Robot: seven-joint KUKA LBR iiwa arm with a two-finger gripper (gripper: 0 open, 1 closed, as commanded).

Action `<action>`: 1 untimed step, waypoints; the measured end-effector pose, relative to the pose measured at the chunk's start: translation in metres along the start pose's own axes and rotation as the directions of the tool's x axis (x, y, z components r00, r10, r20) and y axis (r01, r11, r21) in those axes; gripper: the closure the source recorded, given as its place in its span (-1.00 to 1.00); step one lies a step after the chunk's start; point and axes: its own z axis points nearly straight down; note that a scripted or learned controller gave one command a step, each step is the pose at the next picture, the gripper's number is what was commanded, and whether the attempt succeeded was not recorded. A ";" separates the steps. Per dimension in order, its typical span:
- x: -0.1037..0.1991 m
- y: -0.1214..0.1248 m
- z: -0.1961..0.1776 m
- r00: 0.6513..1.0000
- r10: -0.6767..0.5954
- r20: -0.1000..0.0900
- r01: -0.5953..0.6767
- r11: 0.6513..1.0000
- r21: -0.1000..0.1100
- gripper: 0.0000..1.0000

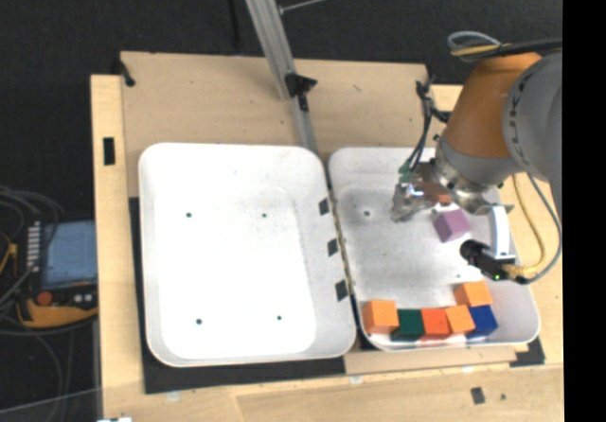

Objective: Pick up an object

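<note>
- Nearest the camera, a row of blocks is seen along the front wall of the right bin (379, 174): an orange block (382, 314), a green block (409, 324), a second orange block (435, 322), a third (459, 318), a blue block (482, 319) and a fourth orange block (473, 294) just behind it; all are lying on the bin floor, touching or nearly touching one another.
- The left bin (232, 254) is set beside it, wall against wall.
- Farther back, a purple block (451, 222) is seen in the right bin, just beside the gripper (409, 205) and partly under the wrist; whether it is lifted or resting cannot be told.
- The gripper is held low over the middle of the right bin; how far its claw is opened cannot be told, and nothing is shown between its tips.
- The arm (488, 122) is reached in from the right, over the bin's far corner.
- Progress is judged early: no block is shown as grasped; the purple block is judged the likeliest target, being closest; closing and lifting are left to be done.
</note>
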 end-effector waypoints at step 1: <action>-0.001 0.002 -0.054 1.000 -0.002 0.000 0.002 1.000 -0.001 1.00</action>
